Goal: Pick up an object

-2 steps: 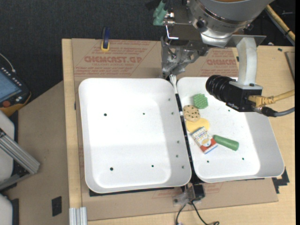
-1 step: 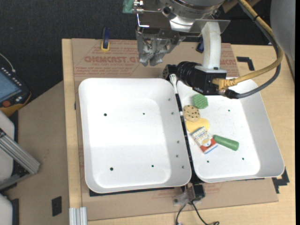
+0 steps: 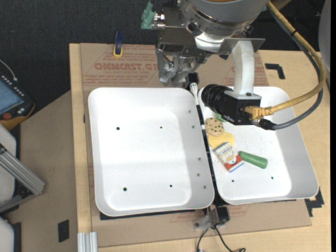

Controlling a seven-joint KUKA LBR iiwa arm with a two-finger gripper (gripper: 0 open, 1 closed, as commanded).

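Two shallow white bins side by side on a brown board (image 3: 273,214) atop the counter: left bin (image 3: 105,140), right bin (image 3: 294,161). Grey arm (image 3: 226,9) overhead at the far side, with jaws low over the far edge, near the seam between the bins; whether released or clenched cannot be told, and nothing visibly grasped. Black cylindrical unit (image 3: 223,103) with a yellow cable (image 3: 294,101) hanging over the far left part of the right bin. Candidate objects clustered in the right bin near the seam: tan round disc (image 3: 212,125), yellow piece (image 3: 221,139) just nearer, white-and-red packet (image 3: 230,156), and green cylinder (image 3: 254,159) lying just right of the packet. Blue-and-yellow clamp (image 3: 118,45) at the far left edge of the board.
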